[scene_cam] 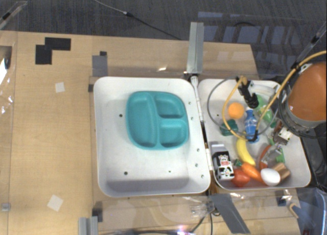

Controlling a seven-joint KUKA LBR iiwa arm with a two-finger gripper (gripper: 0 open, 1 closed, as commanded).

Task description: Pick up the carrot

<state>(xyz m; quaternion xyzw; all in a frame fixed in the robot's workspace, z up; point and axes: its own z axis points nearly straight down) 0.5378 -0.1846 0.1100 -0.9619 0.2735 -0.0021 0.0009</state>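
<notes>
Arm (pixel 308 98) cut off by right edge (pincer hidden); carrot (pixel 251 170) partly overlapped by egg (pixel 270 177).

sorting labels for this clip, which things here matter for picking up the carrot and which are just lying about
Part of the job:
- carrot, at the near end of the right bin
- gripper, over that bin

Just lying about:
- teal tray in the left bin
- banana
- white egg
- orange ball
- blue bottle
- tomato
</notes>
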